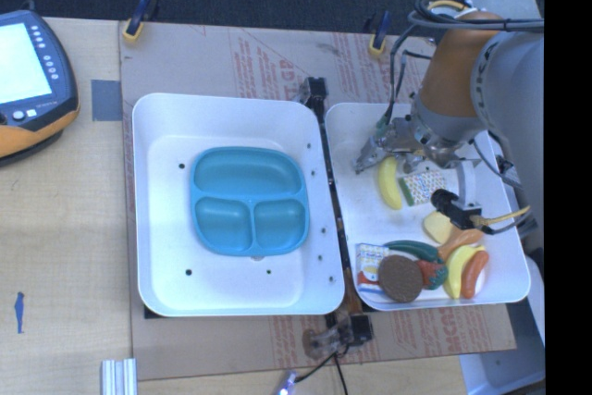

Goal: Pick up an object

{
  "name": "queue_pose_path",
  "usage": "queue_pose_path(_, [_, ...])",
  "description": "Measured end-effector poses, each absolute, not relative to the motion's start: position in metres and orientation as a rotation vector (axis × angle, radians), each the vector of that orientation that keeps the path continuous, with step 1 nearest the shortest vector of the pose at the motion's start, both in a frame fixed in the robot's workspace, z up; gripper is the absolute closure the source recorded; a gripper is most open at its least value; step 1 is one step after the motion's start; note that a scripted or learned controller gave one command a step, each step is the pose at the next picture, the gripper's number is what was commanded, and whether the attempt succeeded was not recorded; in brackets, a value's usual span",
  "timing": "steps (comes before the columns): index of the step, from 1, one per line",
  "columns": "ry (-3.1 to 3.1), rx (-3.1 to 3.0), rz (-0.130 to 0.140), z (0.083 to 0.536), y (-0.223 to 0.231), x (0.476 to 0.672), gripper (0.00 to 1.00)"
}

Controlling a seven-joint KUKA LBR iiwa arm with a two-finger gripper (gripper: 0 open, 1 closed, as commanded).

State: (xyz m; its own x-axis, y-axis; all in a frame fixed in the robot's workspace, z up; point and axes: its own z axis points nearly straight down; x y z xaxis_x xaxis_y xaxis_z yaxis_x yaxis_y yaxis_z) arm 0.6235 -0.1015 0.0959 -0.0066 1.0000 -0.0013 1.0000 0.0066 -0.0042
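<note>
Pendant [28,92] with a lit screen lay at the far left of the surface [74,227], and beside it the left bin [157,199] carried a blue divided plate [250,201]. Further right, in the right bin [347,199], a yellow banana [389,183] lay with its long axis running nearly up and down the view, its upper end just below the tool [379,154], whose grip I cannot tell. Right of the banana sat a patterned packet [421,188], and along the bin's near edge a brown round cookie [400,277] lay among other toy foods.
</note>
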Motion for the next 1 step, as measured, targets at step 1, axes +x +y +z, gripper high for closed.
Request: queue_pose_path(1, [-2.230,-2.210,0.009,0.1062,-0.1025,0.6235,1.00])
